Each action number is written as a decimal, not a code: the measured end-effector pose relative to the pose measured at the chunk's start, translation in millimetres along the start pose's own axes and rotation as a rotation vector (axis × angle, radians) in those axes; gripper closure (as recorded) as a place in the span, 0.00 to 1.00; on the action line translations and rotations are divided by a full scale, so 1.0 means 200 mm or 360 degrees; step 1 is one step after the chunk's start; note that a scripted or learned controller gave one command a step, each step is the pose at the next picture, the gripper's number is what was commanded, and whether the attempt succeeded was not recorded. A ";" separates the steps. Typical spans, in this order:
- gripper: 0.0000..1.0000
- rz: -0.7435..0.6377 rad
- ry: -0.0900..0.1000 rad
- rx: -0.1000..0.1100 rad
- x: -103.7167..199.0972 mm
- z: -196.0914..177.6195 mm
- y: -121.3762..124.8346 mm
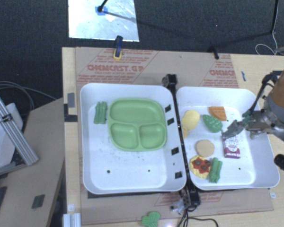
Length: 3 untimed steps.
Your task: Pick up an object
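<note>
reaching in from the right, the gripper hangs over the right bin, its dark fingers low above the small red and white packet. whether the fingers are spread or closed cannot be told from this slant, and nothing shows between them.

taking the packet as the landmark: the gripper's tips sit just above its upper end, close to touching, though contact cannot be confirmed. up and to the left of the packet lies a dark green leafy toy, and beyond that, further up, an orange wedge. a yellow lemon-like piece rests further left of the packet, against the bin's left wall. directly left of the packet is a round tan cookie. down and to the left of it sit a yellow pizza slice with red spots and, touching that slice's right side, a green bean pod.

well to the left of the packet, the left bin carries a green divided plate in its middle, with a green ridged piece just beside the plate's left edge. both bins stand on a cardboard sheet.
</note>
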<state>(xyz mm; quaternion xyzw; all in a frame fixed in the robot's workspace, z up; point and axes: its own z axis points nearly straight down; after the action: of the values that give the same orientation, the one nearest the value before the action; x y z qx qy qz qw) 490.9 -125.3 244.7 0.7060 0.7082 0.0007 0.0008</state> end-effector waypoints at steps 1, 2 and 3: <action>0.00 -0.0005 0.0001 0.0002 0.10 0.15 0.26; 0.00 -0.0008 -0.0003 -0.0030 0.27 -0.92 0.57; 0.00 -0.0012 0.0003 -0.0016 0.62 -1.30 0.90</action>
<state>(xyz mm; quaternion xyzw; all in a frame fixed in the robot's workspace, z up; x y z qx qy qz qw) 669.6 -0.2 505.4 0.7033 0.7109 0.0049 0.0036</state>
